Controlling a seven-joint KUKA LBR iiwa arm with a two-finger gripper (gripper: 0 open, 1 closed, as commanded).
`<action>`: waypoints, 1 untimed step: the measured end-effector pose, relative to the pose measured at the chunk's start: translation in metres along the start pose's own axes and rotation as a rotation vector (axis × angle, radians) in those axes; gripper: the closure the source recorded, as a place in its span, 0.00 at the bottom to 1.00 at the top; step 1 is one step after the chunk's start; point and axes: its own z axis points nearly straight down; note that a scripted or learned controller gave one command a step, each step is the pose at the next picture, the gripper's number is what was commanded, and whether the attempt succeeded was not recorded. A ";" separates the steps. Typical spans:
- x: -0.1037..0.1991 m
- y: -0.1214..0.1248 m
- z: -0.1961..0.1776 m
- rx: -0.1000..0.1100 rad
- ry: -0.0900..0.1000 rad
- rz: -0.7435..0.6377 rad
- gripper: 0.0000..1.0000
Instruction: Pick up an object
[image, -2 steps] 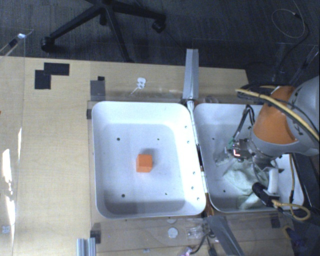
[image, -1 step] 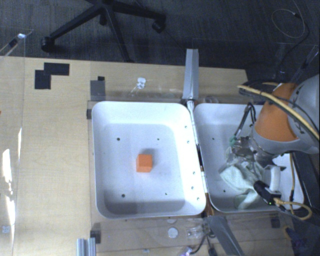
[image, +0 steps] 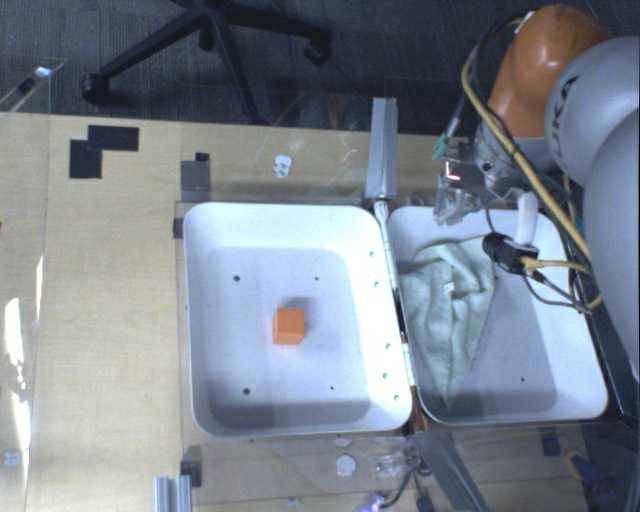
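A small orange cube (image: 289, 326) lay near the middle of the left shallow white plastic bin (image: 215, 400). A crumpled pale cloth (image: 445, 300) lay in the right white bin (image: 570, 390), against its left wall. The end effector (image: 458, 203) hovered over that bin's far left corner, near the cloth; its opening could not be told.

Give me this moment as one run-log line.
gripper: over back edge of right bin | cloth: crumpled in right bin | orange cube: mid left bin, untouched | pick: not done
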 end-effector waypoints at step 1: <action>0.013 0.021 0.008 0.002 -0.001 0.023 1.00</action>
